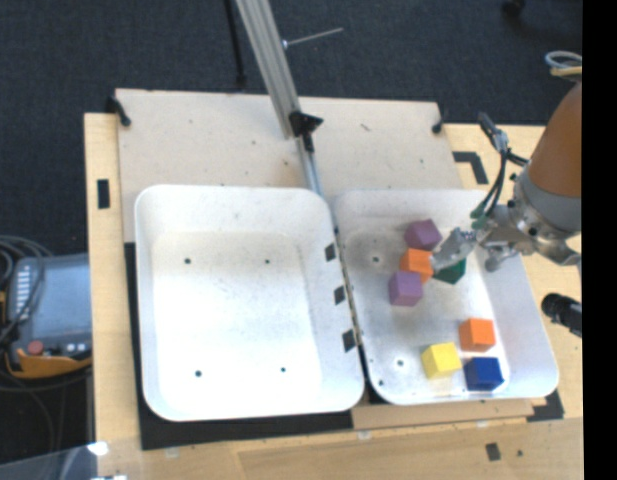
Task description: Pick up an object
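Observation:
The right bin [508,298] holds several small blocks. Two purple cubes [422,234] [405,288] and an orange cube [418,262] cluster near its middle. A dark green block [451,273] lies just right of them. My gripper [454,251] hangs directly over the green block, partly covering it, with the arm coming in from the right. Toward the front of the bin sit another orange cube [477,334], a yellow cube [440,359] and a blue cube [483,373].
The left bin [238,298] stands beside the right one, separated by a ridge with black clips [340,293]. A metal pole [273,58] slants up from the back of the bench. Cables run along the arm's wrist [498,168].

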Controlling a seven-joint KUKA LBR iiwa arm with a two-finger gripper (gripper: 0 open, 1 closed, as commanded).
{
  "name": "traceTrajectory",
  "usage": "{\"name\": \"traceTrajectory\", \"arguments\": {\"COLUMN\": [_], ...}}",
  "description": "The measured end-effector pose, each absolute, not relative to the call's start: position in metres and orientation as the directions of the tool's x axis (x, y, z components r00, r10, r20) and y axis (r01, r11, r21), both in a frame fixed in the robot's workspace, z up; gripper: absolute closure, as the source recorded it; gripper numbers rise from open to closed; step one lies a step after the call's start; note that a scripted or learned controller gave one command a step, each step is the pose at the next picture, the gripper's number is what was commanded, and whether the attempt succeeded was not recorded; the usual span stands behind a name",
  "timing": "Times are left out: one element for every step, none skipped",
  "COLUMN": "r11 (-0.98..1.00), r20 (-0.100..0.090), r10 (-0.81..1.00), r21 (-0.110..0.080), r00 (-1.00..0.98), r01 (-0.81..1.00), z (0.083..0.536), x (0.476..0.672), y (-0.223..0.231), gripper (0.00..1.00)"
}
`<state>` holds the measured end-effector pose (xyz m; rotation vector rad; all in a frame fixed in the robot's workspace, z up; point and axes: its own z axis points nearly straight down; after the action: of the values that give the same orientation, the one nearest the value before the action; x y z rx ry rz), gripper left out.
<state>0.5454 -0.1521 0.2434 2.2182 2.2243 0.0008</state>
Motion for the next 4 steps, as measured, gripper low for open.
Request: {"name": "traceTrajectory", "arguments": {"r11": [0.0,-0.001,-0.003,0.001], "r20": [0.0,0.0,0.001,-0.004], "r10": [1.0,1.0,1.0,1.0], "r21": [0.001,-0.006,0.0,0.02], "r00": [0.0,0.001,0.003,-0.001], "r01": [1.0,1.0,1.0,1.0], "z": [0.244,0.181,0.129,0.126], "x": [0.545,0.543,0.554,0.559], "y": [-0.152,-0.149,-0.151,-0.152], "gripper": [0.0,0.0,0.0,0.0]}}
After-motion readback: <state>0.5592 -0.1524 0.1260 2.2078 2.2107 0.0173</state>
